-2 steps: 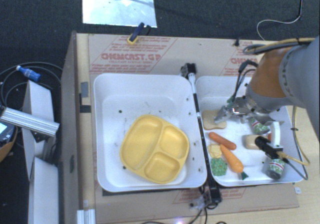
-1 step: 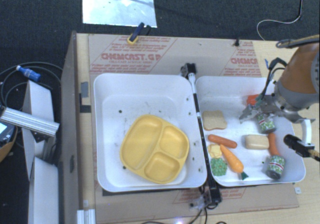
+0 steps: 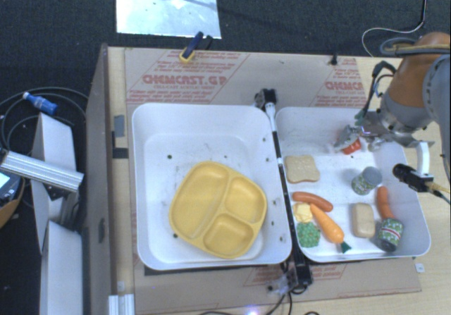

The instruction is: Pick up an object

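The right bin [image 3: 416, 236] holds several toy foods. A bread slice [image 3: 301, 168] lies near its left wall. Below it are a red sausage [image 3: 312, 200], a carrot [image 3: 328, 223], a yellow piece [image 3: 303, 213] and a green piece [image 3: 308, 234]. A grey-green can [image 3: 366, 180], an orange sausage [image 3: 382, 201], a tan block [image 3: 363, 220] and a dark green can [image 3: 389, 234] sit further right. My gripper [image 3: 354, 137] hangs low over the bin's back right part. A small red item [image 3: 351, 146] lies right at its tip.
The left bin [image 3: 151, 165] holds a yellow compartment tray [image 3: 218, 208]. The grey and orange arm [image 3: 416, 88] reaches in from the right above the right bin's far corner. A black clamp [image 3: 268, 99] sits at the back of the divide between the bins.
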Controlling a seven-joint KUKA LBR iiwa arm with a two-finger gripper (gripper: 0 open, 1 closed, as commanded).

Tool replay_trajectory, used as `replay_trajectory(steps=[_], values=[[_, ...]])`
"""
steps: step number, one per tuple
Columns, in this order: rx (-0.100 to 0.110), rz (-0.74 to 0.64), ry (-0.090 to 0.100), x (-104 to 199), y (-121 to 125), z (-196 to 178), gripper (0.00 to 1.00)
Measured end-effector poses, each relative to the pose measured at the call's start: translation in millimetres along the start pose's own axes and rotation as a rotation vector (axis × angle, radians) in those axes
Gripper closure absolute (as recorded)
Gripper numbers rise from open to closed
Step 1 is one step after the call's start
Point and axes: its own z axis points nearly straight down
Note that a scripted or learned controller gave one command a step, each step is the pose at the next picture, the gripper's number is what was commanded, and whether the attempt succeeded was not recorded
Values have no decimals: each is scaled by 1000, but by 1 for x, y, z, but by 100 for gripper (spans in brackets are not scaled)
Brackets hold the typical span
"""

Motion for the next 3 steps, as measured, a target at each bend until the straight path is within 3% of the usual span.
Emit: replay_trajectory(steps=[1, 2, 3], values=[[0, -2, 1, 34, 34, 12, 0], [-4, -5, -1, 34, 35, 0, 100], [-4, -3, 2, 117, 29, -90, 100]])
